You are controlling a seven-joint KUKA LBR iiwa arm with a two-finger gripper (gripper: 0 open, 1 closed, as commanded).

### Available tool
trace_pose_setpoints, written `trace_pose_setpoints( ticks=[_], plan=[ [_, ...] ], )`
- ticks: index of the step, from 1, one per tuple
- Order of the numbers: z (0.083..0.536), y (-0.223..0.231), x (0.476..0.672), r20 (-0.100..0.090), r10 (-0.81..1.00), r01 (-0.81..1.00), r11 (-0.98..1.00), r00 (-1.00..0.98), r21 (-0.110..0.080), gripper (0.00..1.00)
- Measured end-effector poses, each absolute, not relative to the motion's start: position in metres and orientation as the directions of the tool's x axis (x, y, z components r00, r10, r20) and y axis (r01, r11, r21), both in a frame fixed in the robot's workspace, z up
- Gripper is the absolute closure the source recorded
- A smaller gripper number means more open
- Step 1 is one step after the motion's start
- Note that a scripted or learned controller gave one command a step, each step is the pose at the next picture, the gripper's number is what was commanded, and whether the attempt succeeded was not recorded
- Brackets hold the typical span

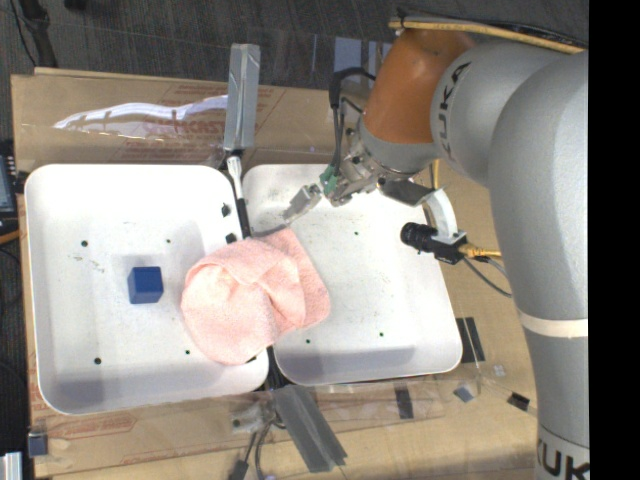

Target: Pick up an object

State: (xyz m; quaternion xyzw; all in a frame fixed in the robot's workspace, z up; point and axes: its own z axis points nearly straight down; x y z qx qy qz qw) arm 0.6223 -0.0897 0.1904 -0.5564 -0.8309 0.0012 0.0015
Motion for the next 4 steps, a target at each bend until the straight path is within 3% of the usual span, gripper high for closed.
trace_pose_setpoints(
  ticks=[1, 2, 3, 4],
  plan=[
    [0.090, -0.119, 0.597, 0.005, 0.598, 0.598, 0.802, -0.802, -0.002, 0.00],
    [0.092, -0.124, 0.624, -0.001, 0.500, 0.500, 0.866, -0.866, 0.000, 0.00],
    [0.099, -0.094, 0.642, 0.000, 0.484, 0.484, 0.875, -0.875, 0.000, 0.00],
    [0.108, -0.095, 0.643, 0.001, 0.482, 0.482, 0.876, -0.876, -0.001, 1.00]
  ],
)
